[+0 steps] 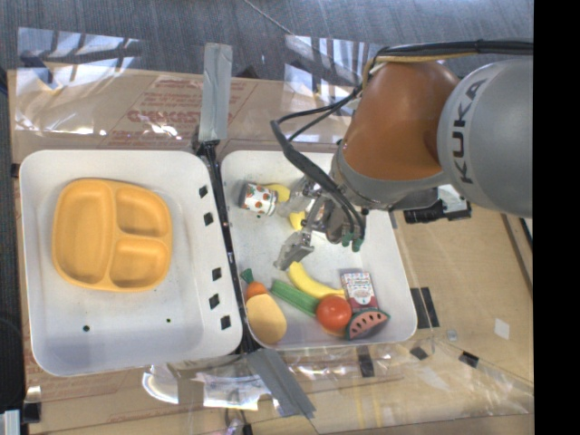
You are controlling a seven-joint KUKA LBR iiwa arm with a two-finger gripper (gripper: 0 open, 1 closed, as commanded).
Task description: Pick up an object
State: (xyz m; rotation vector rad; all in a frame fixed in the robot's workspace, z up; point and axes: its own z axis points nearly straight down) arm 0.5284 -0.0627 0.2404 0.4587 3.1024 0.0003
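The divided tray (111,235) lies in the left bin (54,343); in the right bin (399,279), the cup (257,199) sits toward the far left; banana (311,282), tomato (333,313), watermelon slice (366,323) and packet (359,287) cluster along the near side, below the end effector (313,229).

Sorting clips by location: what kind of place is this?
Probably a robotics lab: a KUKA arm reaches over two taped-down white bins, one with toy food like a banana, on grey carpet.

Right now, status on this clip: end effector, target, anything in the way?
End effector low in right bin, nothing between its fingers. Banana just below it, not picked. Tomato, cucumber crowd the banana.
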